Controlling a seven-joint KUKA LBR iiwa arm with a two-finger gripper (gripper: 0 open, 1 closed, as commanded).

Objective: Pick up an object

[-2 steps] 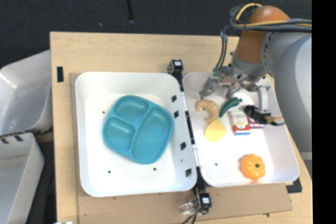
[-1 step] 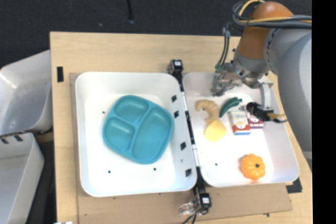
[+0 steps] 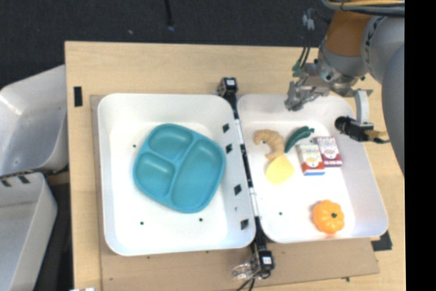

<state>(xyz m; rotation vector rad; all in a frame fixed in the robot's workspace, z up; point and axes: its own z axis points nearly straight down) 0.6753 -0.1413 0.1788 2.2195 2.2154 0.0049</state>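
I see the gripper (image 3: 297,100) over the right bin's (image 3: 361,215) far edge (nothing visibly between its fingers). I cannot tell whether it is apart or together. The orange pumpkin (image 3: 328,216) sits near the table's near right corner.

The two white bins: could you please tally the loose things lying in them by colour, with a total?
Blue: 1, the divided plate
Tan: 1, the ginger-like piece
Green: 1, the pepper
Yellow: 1, the wedge
Orange: 1, the small pumpkin
Red and white: 2, the small boxes
Total: 7
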